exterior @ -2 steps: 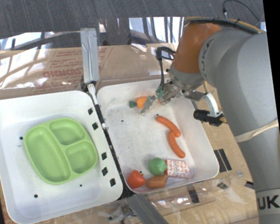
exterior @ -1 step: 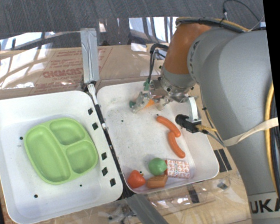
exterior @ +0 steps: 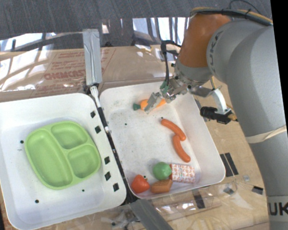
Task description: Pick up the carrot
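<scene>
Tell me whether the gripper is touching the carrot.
Touching. The camera view shows the gripper fingers lying over the carrot's orange body, with no gap between them.

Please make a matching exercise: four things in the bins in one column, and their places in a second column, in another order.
Things:
1. plate
2. carrot
3. green ball
4. sausages

Places:
A. right bin, far end, at the gripper
B. right bin, near end
C. left bin
D. right bin, middle

Pairs: 1-C, 2-A, 3-B, 4-D
</scene>
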Controlling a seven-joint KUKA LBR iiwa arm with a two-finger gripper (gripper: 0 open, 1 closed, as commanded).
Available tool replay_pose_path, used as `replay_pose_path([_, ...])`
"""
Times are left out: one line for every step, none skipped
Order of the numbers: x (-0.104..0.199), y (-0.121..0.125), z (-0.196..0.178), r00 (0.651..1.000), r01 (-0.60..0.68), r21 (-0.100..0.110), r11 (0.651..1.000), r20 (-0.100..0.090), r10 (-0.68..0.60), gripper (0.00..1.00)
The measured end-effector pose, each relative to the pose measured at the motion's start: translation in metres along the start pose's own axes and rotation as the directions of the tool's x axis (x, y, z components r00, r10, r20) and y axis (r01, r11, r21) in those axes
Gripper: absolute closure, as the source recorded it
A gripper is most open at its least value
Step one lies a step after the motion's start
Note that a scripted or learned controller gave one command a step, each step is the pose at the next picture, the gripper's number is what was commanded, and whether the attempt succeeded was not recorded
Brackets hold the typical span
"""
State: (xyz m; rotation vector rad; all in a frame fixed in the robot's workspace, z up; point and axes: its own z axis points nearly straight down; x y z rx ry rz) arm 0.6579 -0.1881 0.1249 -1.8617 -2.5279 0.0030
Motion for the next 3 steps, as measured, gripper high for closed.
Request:
replay_pose_path([-0.019,-0.006,0.036,0.981,-0.194,0.002,0.981,-0.002,0.194,0.0])
replay_pose_path([0.019,0.005,0.037,1.0,0.012,0.005,1.0,-0.004,-0.012,0.0])
replay_pose_path([0.066,0.019,0.038,0.926,-0.378,0.009,0.926,-0.003,0.378,0.0])
